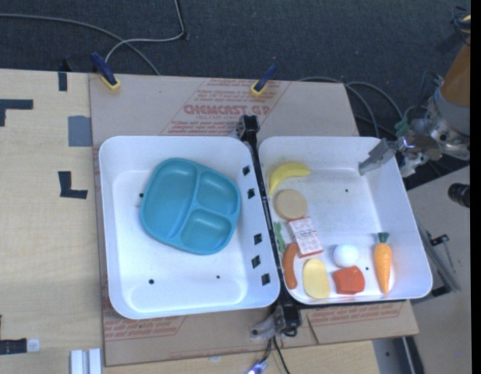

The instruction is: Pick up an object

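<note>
The right bin (396, 201) holds several toy foods: a yellow banana (288, 174), a tan round cookie (291, 204), a red-and-white packet (305, 236), a white ball (346, 254), an orange carrot (383, 266), a red block (349, 280), a yellow piece (316, 278) and an orange sausage (290, 264). My gripper (396, 154) hovers over that bin's far right corner, well above the objects. It is open, and nothing sits between its fingers (375, 160).
A blue divided plate (190, 206) lies in the left bin (119, 232). Black clips run along the wall between the two bins (256, 201). Cables trail over the dark floor at the back, and cardboard lies under the bins.
</note>
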You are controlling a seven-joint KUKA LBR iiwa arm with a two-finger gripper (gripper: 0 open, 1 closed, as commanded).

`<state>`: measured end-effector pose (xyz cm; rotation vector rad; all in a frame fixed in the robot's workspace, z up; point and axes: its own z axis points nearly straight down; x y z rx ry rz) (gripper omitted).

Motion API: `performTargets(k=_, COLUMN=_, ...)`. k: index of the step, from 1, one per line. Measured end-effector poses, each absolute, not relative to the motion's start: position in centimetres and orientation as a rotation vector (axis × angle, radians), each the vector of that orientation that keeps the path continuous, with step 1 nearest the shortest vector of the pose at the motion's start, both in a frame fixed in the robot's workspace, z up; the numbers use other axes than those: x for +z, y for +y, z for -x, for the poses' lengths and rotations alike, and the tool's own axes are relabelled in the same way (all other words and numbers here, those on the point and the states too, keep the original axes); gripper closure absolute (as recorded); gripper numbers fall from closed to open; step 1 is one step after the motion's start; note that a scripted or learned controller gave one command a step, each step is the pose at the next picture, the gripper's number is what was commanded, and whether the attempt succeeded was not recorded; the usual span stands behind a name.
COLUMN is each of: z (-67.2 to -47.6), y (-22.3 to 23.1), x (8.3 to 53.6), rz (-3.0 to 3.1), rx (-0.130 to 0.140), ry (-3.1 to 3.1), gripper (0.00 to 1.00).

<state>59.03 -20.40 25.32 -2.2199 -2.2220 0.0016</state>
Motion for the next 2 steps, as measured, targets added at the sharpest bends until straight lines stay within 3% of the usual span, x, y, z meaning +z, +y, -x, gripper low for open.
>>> performTargets(k=1, z=-58.9, y=-12.7, x=17.5, rz=2.217, rx=0.001, ry=-2.222, gripper=0.0)
performTargets(k=2, z=-60.1, y=-9.3, x=8.6, rz=2.22, rx=-0.002, ry=-2.225, gripper=0.0)
